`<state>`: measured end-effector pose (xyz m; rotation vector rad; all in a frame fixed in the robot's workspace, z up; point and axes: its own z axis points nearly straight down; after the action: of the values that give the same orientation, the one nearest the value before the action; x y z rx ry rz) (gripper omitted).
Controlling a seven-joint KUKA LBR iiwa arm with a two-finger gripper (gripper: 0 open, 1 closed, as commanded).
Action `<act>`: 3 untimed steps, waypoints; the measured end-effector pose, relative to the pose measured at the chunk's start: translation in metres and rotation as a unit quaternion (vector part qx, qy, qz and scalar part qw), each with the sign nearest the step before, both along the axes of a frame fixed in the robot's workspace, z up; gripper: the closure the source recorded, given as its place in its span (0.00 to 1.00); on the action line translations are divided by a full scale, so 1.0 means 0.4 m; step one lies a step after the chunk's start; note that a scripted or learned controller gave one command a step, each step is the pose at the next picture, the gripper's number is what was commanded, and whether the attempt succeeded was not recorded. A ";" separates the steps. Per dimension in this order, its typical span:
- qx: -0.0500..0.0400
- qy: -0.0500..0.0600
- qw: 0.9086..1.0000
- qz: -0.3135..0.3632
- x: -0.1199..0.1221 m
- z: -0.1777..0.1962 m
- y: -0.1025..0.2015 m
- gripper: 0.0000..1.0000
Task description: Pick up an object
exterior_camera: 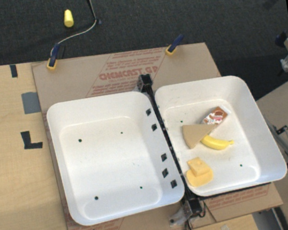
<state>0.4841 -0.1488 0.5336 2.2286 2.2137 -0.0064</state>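
Sitting side by side on a brown cardboard sheet (126, 71), two shallow white plastic bins meet along a dark seam. Four things lie grouped in the right bin (253, 121): a tan wedge-shaped block (193, 133), a small yellow toy banana (217, 142) touching the wedge's lower right edge, a red and white packet (215, 117) just above them, and a yellow blocky piece (198, 172) nearer the front wall. The left bin (107, 155) shows bare white floor. How the pincer stands I cannot tell.
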 end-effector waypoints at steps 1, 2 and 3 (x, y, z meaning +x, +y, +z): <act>0.003 0.010 1.000 0.007 -0.001 -0.445 0.204 1.00; 0.002 0.007 1.000 0.008 0.067 -0.666 0.392 1.00; 0.003 -0.003 1.000 0.010 0.150 -0.418 0.667 1.00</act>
<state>0.5442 0.1181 0.3664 2.2066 2.2354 0.0085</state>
